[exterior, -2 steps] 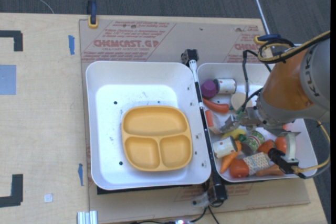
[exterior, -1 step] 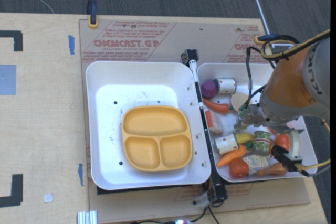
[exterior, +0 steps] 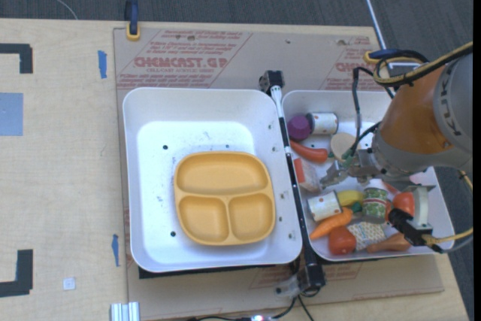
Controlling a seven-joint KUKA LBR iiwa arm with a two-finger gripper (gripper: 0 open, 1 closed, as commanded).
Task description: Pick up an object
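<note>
Carrot (exterior: pixel 329 224) near the right bin's (exterior: pixel 443 216) front edge looks light, stiff, slick; I'd pinch its thick middle. My gripper (exterior: pixel 336 174): can't tell its state.

My grey arm with the orange band (exterior: pixel 421 120) runs off the right edge of the view and covers the right part of the shallow white right-hand bin (exterior: pixel 316 100). The small toy foods heaped there (exterior: pixel 353 218) overlap too much for me to name most. My wrist hides my fingers.
</note>
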